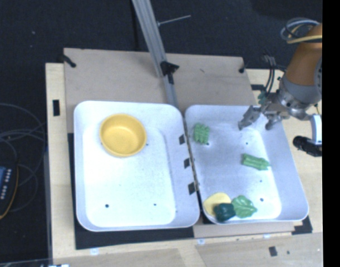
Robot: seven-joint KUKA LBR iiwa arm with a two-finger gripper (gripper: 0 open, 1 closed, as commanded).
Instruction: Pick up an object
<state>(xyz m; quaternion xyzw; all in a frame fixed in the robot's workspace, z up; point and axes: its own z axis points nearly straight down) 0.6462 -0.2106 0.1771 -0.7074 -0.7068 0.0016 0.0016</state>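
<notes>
My gripper (260, 119) hangs over the far right corner of the right bin (281, 166), its 2 fingers spread apart with nothing between them. Nearest to it in that bin is a long green piece (254, 162), lying on the bin floor below the gripper and apart from it. A smaller green lump (201, 133) sits by the bin's left wall, well to the gripper's left. In the near corner of the right bin, 3 things crowd together: a yellow piece (214, 199), a dark green block (224, 211) and a leafy green piece (244, 206), touching one another. The left bin (131, 182) holds a yellow bowl (123, 134) near its far left corner. Both bins rest on the worktop (119, 71).
</notes>
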